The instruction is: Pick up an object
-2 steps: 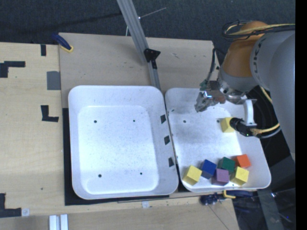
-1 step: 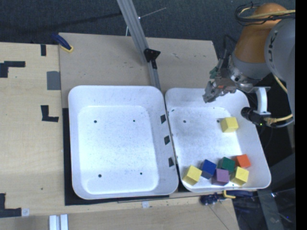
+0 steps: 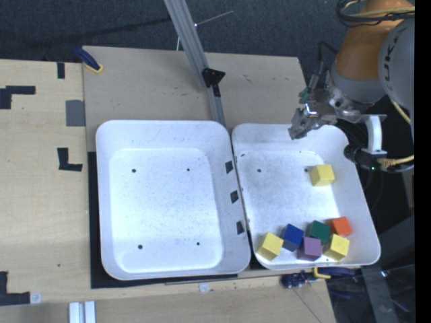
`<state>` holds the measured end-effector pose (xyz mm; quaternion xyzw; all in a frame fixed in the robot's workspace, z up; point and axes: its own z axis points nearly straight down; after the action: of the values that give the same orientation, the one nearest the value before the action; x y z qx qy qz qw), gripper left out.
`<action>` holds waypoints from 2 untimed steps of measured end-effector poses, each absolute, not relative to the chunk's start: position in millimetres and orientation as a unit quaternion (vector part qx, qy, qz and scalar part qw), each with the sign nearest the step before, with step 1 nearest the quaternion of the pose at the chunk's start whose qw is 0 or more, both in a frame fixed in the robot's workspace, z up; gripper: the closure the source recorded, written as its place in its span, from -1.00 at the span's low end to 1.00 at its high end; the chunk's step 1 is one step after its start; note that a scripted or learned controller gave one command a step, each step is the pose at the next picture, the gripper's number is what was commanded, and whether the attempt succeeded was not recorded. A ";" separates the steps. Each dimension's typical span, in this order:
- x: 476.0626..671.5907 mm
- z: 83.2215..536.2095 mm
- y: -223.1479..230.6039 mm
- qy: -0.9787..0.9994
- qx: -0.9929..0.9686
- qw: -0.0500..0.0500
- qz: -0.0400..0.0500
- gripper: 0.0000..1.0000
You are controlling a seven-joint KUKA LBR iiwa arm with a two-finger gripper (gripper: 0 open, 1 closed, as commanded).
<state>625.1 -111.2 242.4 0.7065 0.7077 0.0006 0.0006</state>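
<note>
My gripper [image 3: 301,128] hangs over the far edge of the right bin [image 3: 283,187], high above its floor, with nothing seen between its fingers. A lone yellow cube [image 3: 322,174] lies in the right bin a little below and right of the gripper. Along that bin's near edge sits a cluster: a yellow cube [image 3: 271,245], a blue cube [image 3: 293,236], a purple cube [image 3: 312,247], a green cube [image 3: 318,231], an orange cube [image 3: 341,225] and another yellow cube [image 3: 339,246].
The left bin [image 3: 161,200] lies beside the right one, sharing a raised rim in the middle. A slanted metal pole [image 3: 192,39] rises behind the bins. The wooden bench [image 3: 40,147] stretches to the left.
</note>
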 end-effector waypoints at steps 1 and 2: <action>624.3 231.3 -51.4 0.710 0.705 -0.001 0.000 1.00; 631.2 224.4 2.4 0.710 0.705 -0.001 0.000 1.00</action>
<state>631.2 2.4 224.4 0.7046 0.7096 -0.0002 -0.0014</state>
